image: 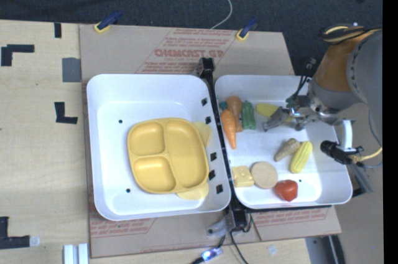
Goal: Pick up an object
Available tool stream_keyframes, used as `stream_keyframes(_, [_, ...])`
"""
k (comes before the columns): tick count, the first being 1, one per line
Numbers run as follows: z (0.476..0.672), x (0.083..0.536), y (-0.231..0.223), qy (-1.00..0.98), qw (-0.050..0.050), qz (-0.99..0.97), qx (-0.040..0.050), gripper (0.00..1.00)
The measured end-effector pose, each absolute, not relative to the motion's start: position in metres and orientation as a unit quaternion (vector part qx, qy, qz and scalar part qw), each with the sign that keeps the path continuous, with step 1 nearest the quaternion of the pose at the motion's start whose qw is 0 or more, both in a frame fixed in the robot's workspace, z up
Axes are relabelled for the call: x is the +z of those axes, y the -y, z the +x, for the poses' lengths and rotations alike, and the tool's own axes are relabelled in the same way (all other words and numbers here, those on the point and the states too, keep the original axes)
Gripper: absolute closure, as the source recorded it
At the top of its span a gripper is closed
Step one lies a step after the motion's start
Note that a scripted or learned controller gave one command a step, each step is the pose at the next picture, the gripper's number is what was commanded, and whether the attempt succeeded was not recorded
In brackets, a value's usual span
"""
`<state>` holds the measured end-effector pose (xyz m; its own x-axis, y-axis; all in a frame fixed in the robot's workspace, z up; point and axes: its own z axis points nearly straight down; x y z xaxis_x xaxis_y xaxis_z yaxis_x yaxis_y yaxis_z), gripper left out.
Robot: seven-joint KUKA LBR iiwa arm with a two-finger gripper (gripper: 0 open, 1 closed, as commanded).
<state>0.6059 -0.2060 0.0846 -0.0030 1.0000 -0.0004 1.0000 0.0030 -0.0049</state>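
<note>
Tool [268,126] hovers low over the right bin [333,197], between a yellow piece [267,110] and a corn cob [300,156]. We cannot tell its state. We see a yellow divided tray [166,154] in the left bin [102,107].

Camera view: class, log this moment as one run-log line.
gripper: over right bin, holding nothing seen | nearest: green vegetable, yellow piece | left bin: yellow divided plate
</note>
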Motion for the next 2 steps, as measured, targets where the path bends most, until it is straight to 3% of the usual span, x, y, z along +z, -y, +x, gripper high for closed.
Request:
stream_keyframes(1, [0.607, 0.098, 0.205, 0.709, 0.000, -0.706, 0.0007, 1.00])
stream_keyframes(2, [0.617, 0.156, 0.205, 0.708, -0.002, -0.706, -0.0009, 1.00])
